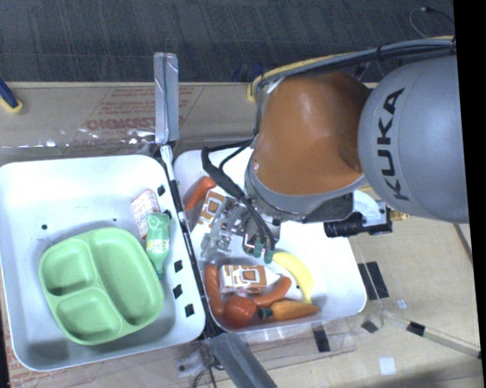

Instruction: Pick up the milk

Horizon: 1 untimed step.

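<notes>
The gripper (229, 232) hangs low over the near-left part of the right bin (347, 294), its metal fingers splayed among the food; whether they are parted or closed on anything cannot be told from this angle. The grey arm (406, 134) with its orange band (309, 133) reaches in from the right and hides much of that bin's far half. Just below the gripper lies a small white and orange carton (243, 278), apparently the milk, flat on the pile. A banana (293, 273) curves beside it on the right, a sausage (267, 292) lies along its near edge, and a tomato (240, 310) and a carrot (290, 311) rest against the bin's near wall. Another orange piece (194, 194) shows at the gripper's far left. In the left bin (25, 189) sit a green divided plate (99, 284), a green bottle (158, 237) leaning on its rim, and a small packet (144, 207) beside the divider.
</notes>
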Motion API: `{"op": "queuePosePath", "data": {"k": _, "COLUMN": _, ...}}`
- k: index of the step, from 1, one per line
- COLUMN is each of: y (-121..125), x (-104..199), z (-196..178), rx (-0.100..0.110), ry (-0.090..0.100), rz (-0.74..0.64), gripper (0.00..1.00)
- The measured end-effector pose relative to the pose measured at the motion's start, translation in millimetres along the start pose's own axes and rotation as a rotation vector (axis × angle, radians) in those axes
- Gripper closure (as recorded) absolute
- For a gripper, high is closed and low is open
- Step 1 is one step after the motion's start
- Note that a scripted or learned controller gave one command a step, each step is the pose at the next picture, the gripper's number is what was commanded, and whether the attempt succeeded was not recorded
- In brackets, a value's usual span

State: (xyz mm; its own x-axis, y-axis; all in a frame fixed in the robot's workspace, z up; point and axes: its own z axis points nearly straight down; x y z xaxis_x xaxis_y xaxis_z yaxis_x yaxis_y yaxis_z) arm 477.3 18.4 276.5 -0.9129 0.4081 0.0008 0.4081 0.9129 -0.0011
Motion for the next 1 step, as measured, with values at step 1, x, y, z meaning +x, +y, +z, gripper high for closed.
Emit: {"op": "queuePosePath", "data": {"k": 1, "y": 43.2, "x": 19.9, "z": -20.4, "rx": -0.001, "ry": -0.002, "rz": 0.168, "gripper": 1.00}}
